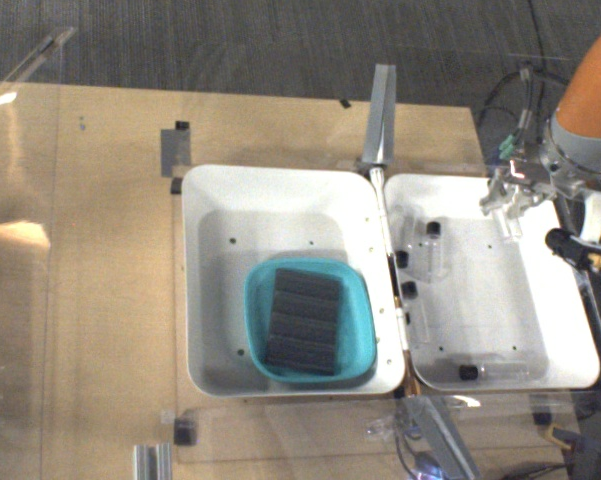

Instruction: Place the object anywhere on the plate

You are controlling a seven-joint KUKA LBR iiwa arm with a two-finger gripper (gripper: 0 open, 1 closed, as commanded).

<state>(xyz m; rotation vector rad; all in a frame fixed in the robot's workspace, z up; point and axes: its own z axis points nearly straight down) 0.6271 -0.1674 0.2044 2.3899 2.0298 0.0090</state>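
Two white bins side by side on a wooden worktop (80, 298), teal plate (356, 318) in the left bin (210, 268), dark ridged block (303, 320) lying on the plate, claw (507, 200) over the right bin (480, 308), far corner.

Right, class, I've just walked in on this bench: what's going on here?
A robot arm reaches in from the right, its gripper over the far edge of the right bin. In the left bin a turquoise plate already carries a dark ridged block. The arm is well away from it.
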